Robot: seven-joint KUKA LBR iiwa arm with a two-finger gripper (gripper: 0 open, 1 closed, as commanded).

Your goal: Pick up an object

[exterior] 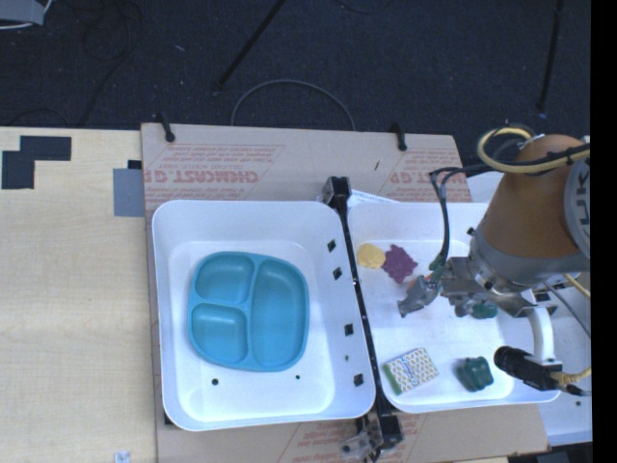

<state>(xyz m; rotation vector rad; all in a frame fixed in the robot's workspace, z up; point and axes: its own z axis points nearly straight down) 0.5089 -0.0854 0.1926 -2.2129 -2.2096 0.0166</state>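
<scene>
The gripper (416,300) hangs low over the right bin (445,234), mid-frame right, and nothing sits between its fingers; whether they're wide or narrow, I can't tell from up here. Candidates lie all around it: a yellow piece (370,255) and a purple piece (399,262) just up-left of the tip, a patterned card (410,369) and a teal object (474,373) toward the lower edge. No pick made yet by my read, so the grasp and the lift are both still ahead, while the blue divided plate (249,311) sits alone in the left bin (174,258).
</scene>
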